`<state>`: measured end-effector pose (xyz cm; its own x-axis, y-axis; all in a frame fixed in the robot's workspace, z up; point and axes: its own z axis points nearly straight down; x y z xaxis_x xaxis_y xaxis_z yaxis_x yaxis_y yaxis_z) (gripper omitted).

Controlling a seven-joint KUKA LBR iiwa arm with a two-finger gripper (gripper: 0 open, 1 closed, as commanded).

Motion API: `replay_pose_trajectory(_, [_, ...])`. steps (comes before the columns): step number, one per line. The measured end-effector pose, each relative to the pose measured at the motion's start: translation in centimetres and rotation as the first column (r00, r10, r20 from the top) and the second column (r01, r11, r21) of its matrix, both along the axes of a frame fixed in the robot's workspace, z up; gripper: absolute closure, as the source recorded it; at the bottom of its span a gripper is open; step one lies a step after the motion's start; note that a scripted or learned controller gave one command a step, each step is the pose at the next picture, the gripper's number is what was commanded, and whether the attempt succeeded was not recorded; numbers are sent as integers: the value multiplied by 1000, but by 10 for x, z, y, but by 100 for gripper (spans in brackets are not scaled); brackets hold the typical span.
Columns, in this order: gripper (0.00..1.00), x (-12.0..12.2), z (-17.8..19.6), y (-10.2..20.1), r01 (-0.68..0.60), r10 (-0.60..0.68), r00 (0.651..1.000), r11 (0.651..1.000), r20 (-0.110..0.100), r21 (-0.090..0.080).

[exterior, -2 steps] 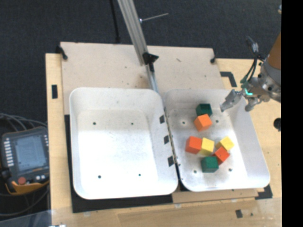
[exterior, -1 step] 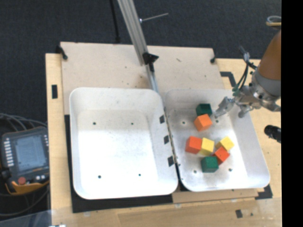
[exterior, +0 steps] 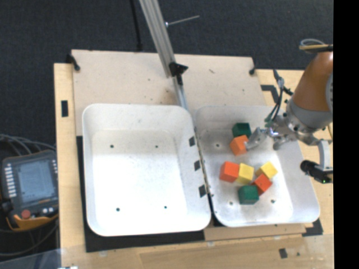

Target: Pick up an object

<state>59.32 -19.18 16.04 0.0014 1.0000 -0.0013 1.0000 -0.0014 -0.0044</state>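
Two white bins are being carried side by side by the table [exterior: 64, 150]. Nearest the camera, the front rims of both bins are being seen just above the table's front edge. The left bin [exterior: 143, 170] is being shown with only a few dark specks and small holes on its floor. In the right bin [exterior: 297, 200], a cluster of blocks is being seen near the front: a dark green block [exterior: 248, 194] is lying closest, touching an orange-red block [exterior: 262, 182] to its right. Just behind these, a red-orange block [exterior: 229, 171] and a yellow block [exterior: 245, 172] are being seen pressed side by side, with a second yellow block [exterior: 269, 169] just beside them on the right. Further back, an orange block [exterior: 239, 145] is lying alone, and a green block [exterior: 241, 130] is sitting just behind it.

The pincer [exterior: 259, 139] is being held low over the right bin, just to the right of the orange block, at the end of the arm [exterior: 311, 94] reaching in from the right. How far it is being opened cannot be told, and nothing is being seen clearly between its tips. Farthest back, a slanted metal pole [exterior: 160, 32] is being seen rising over the table's rear.
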Motion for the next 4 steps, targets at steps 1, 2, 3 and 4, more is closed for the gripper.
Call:
replay_pose_trajectory(1, [0, -8, -58, 5, 0, 0, 1000, 1000, 0, 1])
replay_pose_trajectory(2, [100, -5, -43, 4, 6, -6, 1000, 1000, 10, 0])
replay_pose_trajectory(3, [100, -5, 11, 13, -4, 4, 1000, 1000, 12, -1])
replay_pose_trajectory(4, [100, -3, 57, 11, -4, 4, 1000, 1000, 12, -1])
